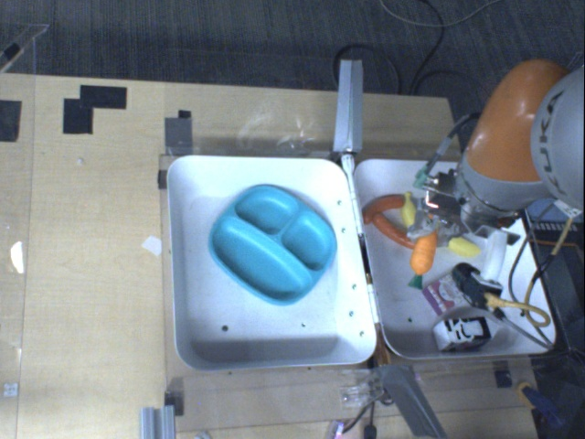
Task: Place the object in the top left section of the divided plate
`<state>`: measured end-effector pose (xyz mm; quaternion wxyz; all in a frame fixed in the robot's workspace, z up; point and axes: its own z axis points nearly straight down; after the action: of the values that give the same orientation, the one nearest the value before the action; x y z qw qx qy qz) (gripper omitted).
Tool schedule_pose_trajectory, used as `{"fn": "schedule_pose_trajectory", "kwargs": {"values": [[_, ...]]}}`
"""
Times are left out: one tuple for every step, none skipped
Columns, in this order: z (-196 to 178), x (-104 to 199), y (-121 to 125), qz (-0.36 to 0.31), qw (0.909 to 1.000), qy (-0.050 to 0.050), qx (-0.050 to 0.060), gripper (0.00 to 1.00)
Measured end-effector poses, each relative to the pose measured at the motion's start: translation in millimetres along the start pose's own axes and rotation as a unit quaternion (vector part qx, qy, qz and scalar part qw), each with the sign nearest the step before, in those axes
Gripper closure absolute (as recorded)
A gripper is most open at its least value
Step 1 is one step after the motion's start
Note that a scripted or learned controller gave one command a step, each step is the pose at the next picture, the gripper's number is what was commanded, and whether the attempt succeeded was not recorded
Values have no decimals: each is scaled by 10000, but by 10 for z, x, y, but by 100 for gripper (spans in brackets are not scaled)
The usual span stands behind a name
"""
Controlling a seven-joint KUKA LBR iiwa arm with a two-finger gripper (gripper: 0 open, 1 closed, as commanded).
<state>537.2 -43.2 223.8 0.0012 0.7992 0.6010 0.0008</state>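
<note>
1. The counter [101, 245] carries two shallow white bins side by side: the left bin [196, 337] holds only the blue divided plate [272, 241], and the right bin [393, 332] holds the loose items. This looks like a pick side and a place side kept apart.
2. The plate lies turned at a slant, one long section toward the near-left and two smaller ones toward the far-right. Its sections all look bare, so nothing has been delivered yet.
3. In the right bin lie a red sausage-like piece [382, 222], a small orange carrot-like toy [422, 252], a yellow piece [463, 245], a dark purple packet [443, 293] and a black-and-white item [462, 330].
4. The arm [526, 135] reaches in from the right, and its end effector [437, 204] hangs low over the far part of the right bin, just above the carrot-like toy and the yellow piece. Judging by this, one of them is the intended object.
5. The wrist hides the end effector's tips, so whether it is released, clenched or grasping anything cannot be told.
</note>
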Motion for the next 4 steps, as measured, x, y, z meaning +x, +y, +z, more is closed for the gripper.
{"fn": "schedule_pose_trajectory", "kwargs": {"values": [[296,-84,153,-225,9997,5,0,100],[-168,569,886,-649,9979,7,-10,100],[388,571,1211,-974,9952,4,-4,100],[382,477,1240,-1068,9943,3,-9,100]]}}
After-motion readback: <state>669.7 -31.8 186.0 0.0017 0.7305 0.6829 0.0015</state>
